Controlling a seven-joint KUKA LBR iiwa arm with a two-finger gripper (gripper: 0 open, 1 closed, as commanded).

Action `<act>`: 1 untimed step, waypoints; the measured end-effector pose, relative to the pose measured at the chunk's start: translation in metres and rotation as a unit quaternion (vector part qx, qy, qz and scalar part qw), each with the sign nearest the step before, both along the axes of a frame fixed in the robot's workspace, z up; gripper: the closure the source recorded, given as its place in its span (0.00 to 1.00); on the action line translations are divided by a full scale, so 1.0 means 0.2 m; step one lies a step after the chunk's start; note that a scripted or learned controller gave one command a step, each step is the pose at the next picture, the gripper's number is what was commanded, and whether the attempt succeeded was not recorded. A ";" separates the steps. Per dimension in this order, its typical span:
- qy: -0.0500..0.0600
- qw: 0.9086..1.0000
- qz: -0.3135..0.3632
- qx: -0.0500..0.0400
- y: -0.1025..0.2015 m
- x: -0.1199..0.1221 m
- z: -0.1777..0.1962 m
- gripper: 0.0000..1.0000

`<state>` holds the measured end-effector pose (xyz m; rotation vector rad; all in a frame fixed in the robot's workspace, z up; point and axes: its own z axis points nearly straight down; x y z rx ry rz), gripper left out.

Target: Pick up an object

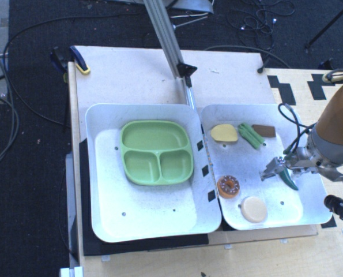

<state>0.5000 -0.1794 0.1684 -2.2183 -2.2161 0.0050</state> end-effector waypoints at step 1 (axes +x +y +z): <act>-0.001 1.000 0.000 0.000 -0.01 0.04 -0.29 0.00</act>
